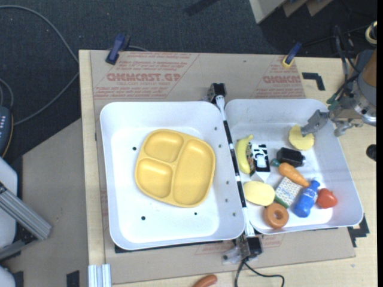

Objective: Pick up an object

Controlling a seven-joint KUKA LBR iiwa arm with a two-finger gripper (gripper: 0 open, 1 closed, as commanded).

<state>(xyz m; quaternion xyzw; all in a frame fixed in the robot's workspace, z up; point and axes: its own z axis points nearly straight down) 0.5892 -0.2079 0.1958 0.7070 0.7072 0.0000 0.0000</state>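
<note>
Gripper (328, 123) sits spread apart, holding nothing, over right bin (346, 160) far edge. Nearest pick: yellow disc (301, 138), just beside it, toward the bin divider and slightly nearer camera. Other toys lie farther off.

- I have two bins side by side: the left bin (119, 220) holds a tray (175, 167) near its middle.
- The right bin (347, 178) holds the toys: banana (242, 154) by the divider, carrot (294, 174) mid-bin, bottle (305, 198) beside it, donut (276, 215) at the front.
- The gripper (329, 121) sits over the bin's back right corner.
</note>
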